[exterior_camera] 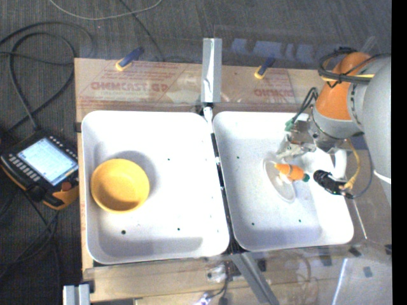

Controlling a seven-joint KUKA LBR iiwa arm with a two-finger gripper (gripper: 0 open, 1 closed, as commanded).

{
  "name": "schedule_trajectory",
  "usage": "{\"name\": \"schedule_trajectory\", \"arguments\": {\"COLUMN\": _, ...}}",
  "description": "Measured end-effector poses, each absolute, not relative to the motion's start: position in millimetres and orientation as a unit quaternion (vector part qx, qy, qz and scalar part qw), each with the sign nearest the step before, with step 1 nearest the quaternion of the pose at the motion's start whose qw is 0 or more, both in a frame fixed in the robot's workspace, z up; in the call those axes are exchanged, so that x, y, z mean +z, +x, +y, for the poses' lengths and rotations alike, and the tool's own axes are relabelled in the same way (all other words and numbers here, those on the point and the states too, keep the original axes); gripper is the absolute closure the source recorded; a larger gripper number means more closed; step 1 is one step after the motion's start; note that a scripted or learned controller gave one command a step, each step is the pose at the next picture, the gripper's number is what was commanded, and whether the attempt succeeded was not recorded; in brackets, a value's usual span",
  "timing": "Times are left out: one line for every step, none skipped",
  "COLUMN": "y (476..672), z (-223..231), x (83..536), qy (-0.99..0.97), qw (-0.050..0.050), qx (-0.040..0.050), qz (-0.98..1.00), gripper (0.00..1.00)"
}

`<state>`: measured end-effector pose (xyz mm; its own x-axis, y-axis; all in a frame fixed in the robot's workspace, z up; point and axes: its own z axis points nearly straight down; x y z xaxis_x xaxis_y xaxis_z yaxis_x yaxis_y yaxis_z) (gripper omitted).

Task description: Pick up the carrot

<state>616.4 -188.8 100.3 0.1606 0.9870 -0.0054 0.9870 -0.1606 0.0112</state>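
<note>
A small orange carrot (290,170) with a green tip lies in the right bin (254,208), toward its right half, on a faint clear oval disc (280,182). My gripper (292,155) hangs directly over the carrot's upper side, very close to it or touching it. The grey arm with its orange band (336,100) reaches in from the right and covers the bin's upper right corner. From this angle I cannot make out whether the carrot sits within the gripper's grasp.
A yellow bowl (120,184) rests in the left bin (159,234), near its left wall. A black cable (332,182) hangs from the wrist beside the carrot. A teach pendant (39,164) lies left of the bench.
</note>
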Motion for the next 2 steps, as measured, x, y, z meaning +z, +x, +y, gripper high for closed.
{"name": "schedule_trajectory", "arguments": {"y": 616.3, "z": -189, "x": 100, "qy": 0.762, "qw": 0.006, "qx": 0.0014, "qz": 0.648, "gripper": 0.0}}
{"name": "schedule_trajectory", "arguments": {"y": 544.8, "z": -118, "x": 120, "qy": 0.71, "qw": -0.002, "qx": -0.0006, "qz": 0.705, "gripper": 0.0}}
